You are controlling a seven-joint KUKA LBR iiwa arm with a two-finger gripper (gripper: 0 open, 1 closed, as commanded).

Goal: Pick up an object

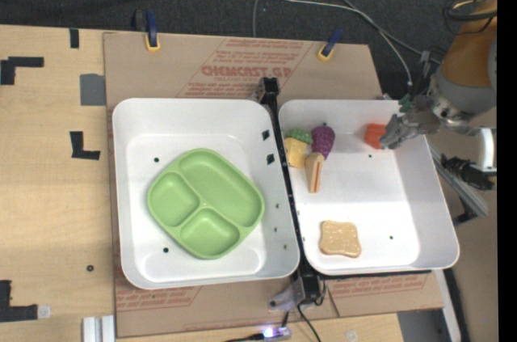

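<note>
In the right bin (420, 203) lie an orange-red object (373, 135) near the far right corner, a purple grape bunch (323, 140), a yellow piece (297, 147), a hot dog (314, 171) and a slice of toast (339, 238). My gripper (394, 133) hangs at the bin's far right side, its tip right beside the orange-red object. Whether anything sits between its tips is hidden by the gripper body.
The left bin (129, 171) holds a green divided plate (205, 203). A black divider clip (269, 90) sits between the bins. Cables (323, 1) run across the back, and two clamps (150, 35) hold the cardboard sheet.
</note>
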